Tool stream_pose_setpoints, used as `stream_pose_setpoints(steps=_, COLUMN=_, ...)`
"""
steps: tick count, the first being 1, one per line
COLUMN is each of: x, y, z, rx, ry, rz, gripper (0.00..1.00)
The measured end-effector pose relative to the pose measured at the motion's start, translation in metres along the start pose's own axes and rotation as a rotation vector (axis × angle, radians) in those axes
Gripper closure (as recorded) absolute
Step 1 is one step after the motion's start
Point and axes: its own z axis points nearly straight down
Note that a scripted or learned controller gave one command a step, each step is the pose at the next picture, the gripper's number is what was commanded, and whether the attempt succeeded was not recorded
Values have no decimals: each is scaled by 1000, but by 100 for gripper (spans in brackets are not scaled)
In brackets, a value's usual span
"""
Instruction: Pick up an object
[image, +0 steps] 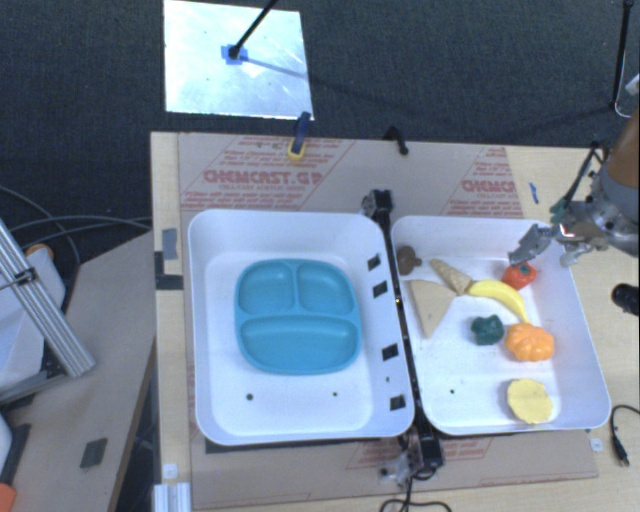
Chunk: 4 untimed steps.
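A: While the arm sits at the right edge, where's the gripper?

B: Over the far right part of the right bin. Whether it's clenched or released, cannot tell at this angle.

A: Holding anything?

B: Nothing visible in it. A small red tomato lies just below the gripper tip, close or touching, can't separate them.

A: Rest of the candidates?

B: All in the same bin, nearer the camera than the gripper. A banana lies just beside the tomato, to its left. An orange pumpkin sits below that, and a dark green piece just left of the pumpkin. A yellow round piece is farthest from the gripper, near the front wall. Left of the gripper: a tan cone, a beige wedge, a small brown lump by the divider.

A: Left bin?

B: Well left of the gripper, holding a blue divided plate. Both bins sit on the bench.
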Motion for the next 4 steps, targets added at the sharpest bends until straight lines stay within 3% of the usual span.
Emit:
stream_pose_setpoints(steps=1, x=-14, y=-87, z=117, rx=11, ry=2, rz=8, gripper=0)
stream_pose_setpoints(steps=2, x=-12, y=-81, z=102, rx=-3, ry=-1, rz=2, gripper=100)
stream_pose_setpoints(steps=3, x=68, y=-31, z=67, rx=-4, ry=1, rz=-8, gripper=100)
stream_pose_setpoints(steps=4, x=161, y=-68, z=32, rx=-1, ry=5, rz=-10, gripper=100)
